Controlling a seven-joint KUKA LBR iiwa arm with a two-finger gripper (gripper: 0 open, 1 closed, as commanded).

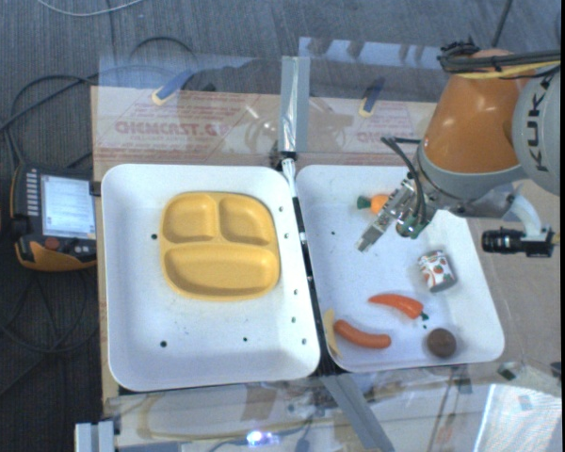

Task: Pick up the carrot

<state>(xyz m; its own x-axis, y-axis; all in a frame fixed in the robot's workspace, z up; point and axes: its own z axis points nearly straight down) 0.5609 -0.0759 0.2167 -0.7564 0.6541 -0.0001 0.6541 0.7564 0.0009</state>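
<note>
Now | metal two-finger claw (pixel 381 226) apparently open, empty | small orange green-topped carrot (pixel 377 201) just beside | centre over it, then descend

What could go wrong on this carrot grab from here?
The carrot is partly hidden behind the gripper and lies near the right bin's back wall, so the fingers may close off-centre or hit the wall. It is small and could slip out. The chilli and sausage are similarly orange-red, so a program could mistarget them.

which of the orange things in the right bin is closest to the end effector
The carrot, with its green top, beside the end effector. The chili and sausage lie nearer the front edge.
</note>
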